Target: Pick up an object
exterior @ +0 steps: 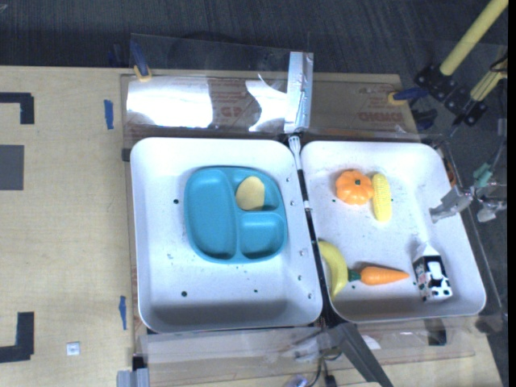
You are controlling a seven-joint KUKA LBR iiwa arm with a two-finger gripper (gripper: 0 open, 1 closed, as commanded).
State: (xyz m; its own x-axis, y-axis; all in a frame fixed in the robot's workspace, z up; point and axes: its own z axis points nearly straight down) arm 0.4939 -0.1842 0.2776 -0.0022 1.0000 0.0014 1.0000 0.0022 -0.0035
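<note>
Two shallow white bins sit side by side on the bench. Left bin (153,240): one blue divided tray (218,216) near its centre, with a pale yellow lemon-like piece (251,192) in the tray's upper right compartment. Right bin (459,248): banana (334,266) against the left wall near the lower left corner; orange carrot (383,276) just beside it; orange pumpkin (354,187) and yellow corn cob (380,196), touching, toward the upper edge; black-and-white cow-patterned carton (433,276) near the lower right corner. Gripper (463,201) at the right edge of the right bin, nothing seen between its parts; how far open it is cannot be told.
</note>
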